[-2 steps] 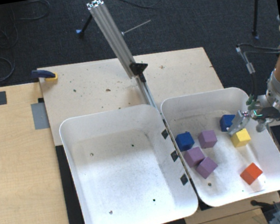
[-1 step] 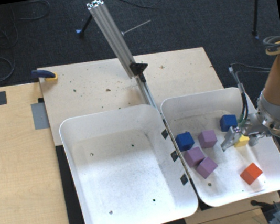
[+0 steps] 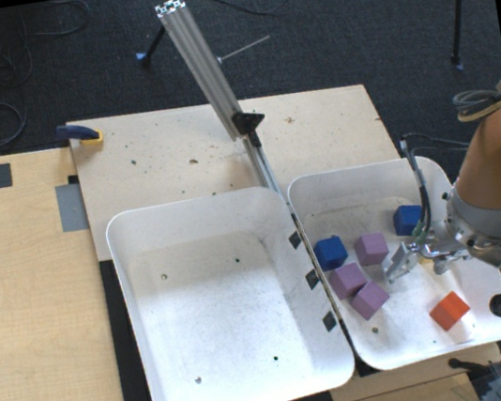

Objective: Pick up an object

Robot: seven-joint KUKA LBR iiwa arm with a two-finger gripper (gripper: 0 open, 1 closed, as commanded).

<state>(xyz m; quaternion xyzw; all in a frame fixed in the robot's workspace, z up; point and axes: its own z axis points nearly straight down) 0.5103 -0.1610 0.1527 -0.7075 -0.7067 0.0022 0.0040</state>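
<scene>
The gripper [image 3: 400, 263] sits low inside the right bin [image 3: 363, 187], its metal fingers pointing toward the view's left. Whether those fingers are parted or closed cannot be told from this angle, and nothing is seen between them.

Nearest candidates lie to the view's left of the tip. One purple cube [image 3: 371, 248] is just beside it, slightly up-view. A second purple cube [image 3: 346, 279] and a third purple cube [image 3: 370, 299] lie further left and down-view, touching or nearly touching each other. A blue cube [image 3: 330, 251] rests near the bin's left wall. Another blue cube [image 3: 408, 218] is up-view of the wrist, partly hidden by it. An orange cube [image 3: 451, 310] stands apart, down-view and to the right of the fingers.

Judgement: the closest purple cube offers the shortest approach. All are compact blocks with no marked long axis. The left bin [image 3: 142, 232] holds no visible pieces.
</scene>
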